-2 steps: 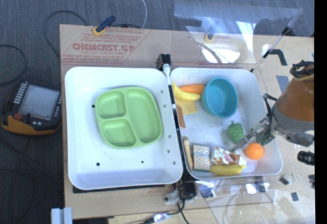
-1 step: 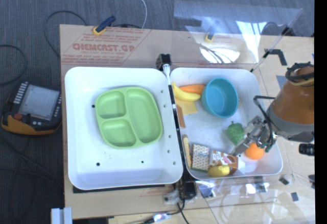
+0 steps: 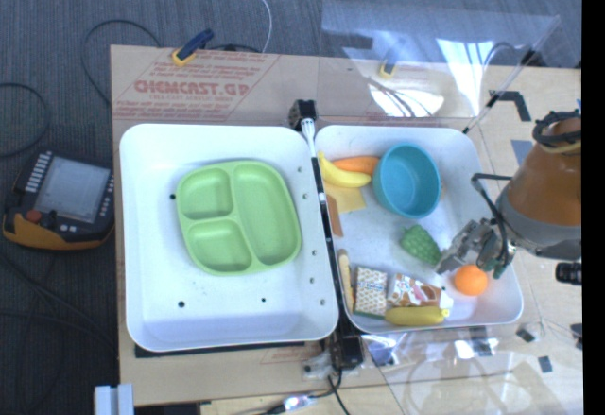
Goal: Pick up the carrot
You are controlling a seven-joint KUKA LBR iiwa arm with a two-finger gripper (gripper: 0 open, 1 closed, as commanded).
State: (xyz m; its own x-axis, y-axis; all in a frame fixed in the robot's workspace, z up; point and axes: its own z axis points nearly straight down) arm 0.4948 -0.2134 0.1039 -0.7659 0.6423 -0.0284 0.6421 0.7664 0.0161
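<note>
The carrot (image 3: pixel 359 164) is a short orange piece lying in the right bin (image 3: pixel 492 181) at its far left corner, between a yellow banana (image 3: pixel 340 177) and a blue bowl (image 3: pixel 408 181). My gripper (image 3: pixel 478 252) hangs over the near right part of that bin, far from the carrot and on the other side of the bowl. Its fingers are open with nothing between them, just above an orange ball (image 3: pixel 470 282).
A green knobbly toy (image 3: pixel 420 242) lies left of the gripper. Snack packets (image 3: pixel 389 291) and a yellow item (image 3: pixel 416 316) sit along the near wall. A yellow slice (image 3: pixel 349 201) lies beneath the banana. The left bin (image 3: pixel 151 290) holds a green divided plate (image 3: pixel 238 215).
</note>
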